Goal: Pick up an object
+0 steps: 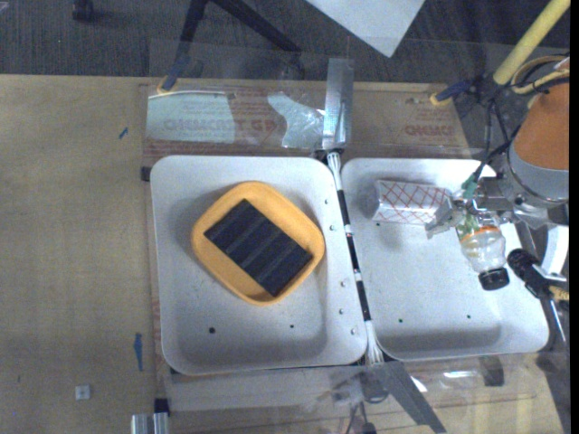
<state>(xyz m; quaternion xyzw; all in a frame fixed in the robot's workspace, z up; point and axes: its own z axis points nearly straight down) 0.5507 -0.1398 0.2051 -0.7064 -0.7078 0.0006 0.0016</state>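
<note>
bottle [479, 250]: lying, black cap toward lower right | hand [461, 213]: grip state unclear | right bin [434, 333]

Illumination is even, diffuse and moderately bright. The two white bins [412, 319] are near overexposure, with little surface detail. Shadows are soft and short, the clearest lying beneath the yellow object [257, 241] well left of the gripper [450, 215]. Glare marks the clear plastic sheet [298, 120] up-left of the gripper. Overall sharpness is low; the gripper region is blurred and grainy.
</note>
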